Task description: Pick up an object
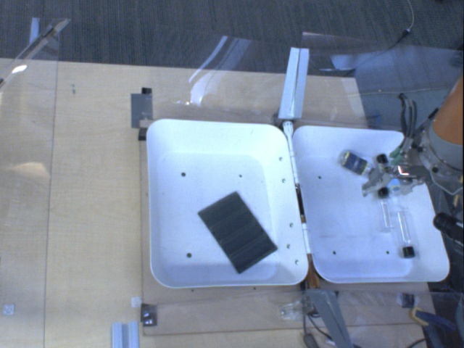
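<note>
Jaws' state cannot be told as the gripper (388, 176) hovers over the right bin (348, 256), above a small blue-grey object (354, 162) and clear tube (401, 225). A dark ribbed slab (237, 231) lies in the left bin (167, 194); wooden bench (72, 194), grey carpet (181, 9) beyond.

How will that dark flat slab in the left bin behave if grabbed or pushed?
The dark slab lies flat on the left bin's floor, so it probably slides rather than rolls. Its straight edges suggest stiffness. Its low profile likely gives fingers little to grip.
</note>
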`<action>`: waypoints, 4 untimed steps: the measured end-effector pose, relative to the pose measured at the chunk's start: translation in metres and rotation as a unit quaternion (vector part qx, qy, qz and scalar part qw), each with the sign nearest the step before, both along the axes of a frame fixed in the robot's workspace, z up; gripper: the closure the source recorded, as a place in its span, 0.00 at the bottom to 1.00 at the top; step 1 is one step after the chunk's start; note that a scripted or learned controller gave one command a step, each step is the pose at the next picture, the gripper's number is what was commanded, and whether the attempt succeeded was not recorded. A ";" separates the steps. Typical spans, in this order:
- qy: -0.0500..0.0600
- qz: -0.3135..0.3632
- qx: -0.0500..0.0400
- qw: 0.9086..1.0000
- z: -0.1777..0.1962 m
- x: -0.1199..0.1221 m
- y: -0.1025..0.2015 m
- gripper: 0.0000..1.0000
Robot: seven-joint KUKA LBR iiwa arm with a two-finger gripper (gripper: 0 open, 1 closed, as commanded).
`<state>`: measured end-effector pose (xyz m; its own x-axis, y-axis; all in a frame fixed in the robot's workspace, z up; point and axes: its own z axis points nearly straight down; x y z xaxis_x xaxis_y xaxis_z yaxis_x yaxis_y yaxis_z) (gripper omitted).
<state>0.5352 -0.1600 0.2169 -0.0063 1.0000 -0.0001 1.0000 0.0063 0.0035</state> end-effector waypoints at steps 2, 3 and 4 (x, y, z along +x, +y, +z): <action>-0.006 -0.040 -0.001 0.999 -0.128 0.043 -0.019 0.00; -0.009 -0.038 -0.001 0.999 -0.116 0.046 -0.018 1.00; -0.003 -0.059 0.000 0.998 -0.042 0.136 0.048 1.00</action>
<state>0.6711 -0.1124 0.1748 0.1117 0.9937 -0.0005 0.9937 -0.1117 0.0097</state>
